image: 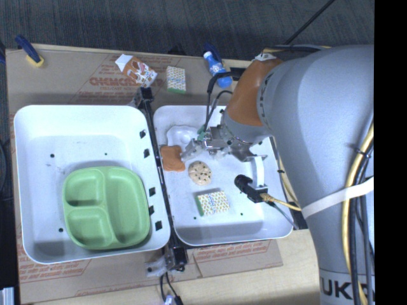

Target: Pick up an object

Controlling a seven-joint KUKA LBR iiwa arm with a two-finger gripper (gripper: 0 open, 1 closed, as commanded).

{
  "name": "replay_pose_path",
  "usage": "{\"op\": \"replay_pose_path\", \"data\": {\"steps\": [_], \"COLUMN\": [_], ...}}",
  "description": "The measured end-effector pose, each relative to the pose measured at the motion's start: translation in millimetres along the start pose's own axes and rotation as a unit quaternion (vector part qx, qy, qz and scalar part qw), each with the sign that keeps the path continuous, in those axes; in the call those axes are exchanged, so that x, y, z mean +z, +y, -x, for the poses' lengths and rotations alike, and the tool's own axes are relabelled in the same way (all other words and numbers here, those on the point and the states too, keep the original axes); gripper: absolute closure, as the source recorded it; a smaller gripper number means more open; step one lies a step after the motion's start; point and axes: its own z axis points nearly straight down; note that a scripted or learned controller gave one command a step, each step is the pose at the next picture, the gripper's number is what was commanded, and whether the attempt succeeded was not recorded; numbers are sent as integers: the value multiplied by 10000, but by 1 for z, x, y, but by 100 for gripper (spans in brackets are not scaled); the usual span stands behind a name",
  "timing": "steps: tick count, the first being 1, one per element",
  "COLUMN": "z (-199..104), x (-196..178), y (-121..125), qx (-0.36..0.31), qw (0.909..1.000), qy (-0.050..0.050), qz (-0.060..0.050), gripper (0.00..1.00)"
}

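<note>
Reaching into the right bin (270, 230), your end effector (193, 149) hangs low near the orange piece (172, 158); you cannot tell its state. Just beside it lies a round cookie (200, 172), with a patterned square packet (213, 203) nearer the front. Your left bin (25, 170) holds a green divided tray (106, 206).

two white bins (38, 116), one green tray (105, 206), one cookie (200, 172).

Lying in the left bin (28, 170): a divided tray (106, 206). Sitting in the right bin (254, 224): cookie (200, 172), with patterned packet (213, 203) just in front
</note>
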Motion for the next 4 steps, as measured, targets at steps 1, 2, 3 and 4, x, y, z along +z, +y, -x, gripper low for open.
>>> {"op": "replay_pose_path", "data": {"steps": [1, 2, 3, 4], "z": [0, -43, -43, 28], "x": [-10, -129, -128, 1], "y": [0, -82, -83, -86], "qx": [-32, 3, 3, 12], "qw": [10000, 10000, 10000, 10000], "qy": [2, 2, 4, 0], "qz": [-10, 0, -9, -17], "gripper": [100, 100, 0, 0]}}
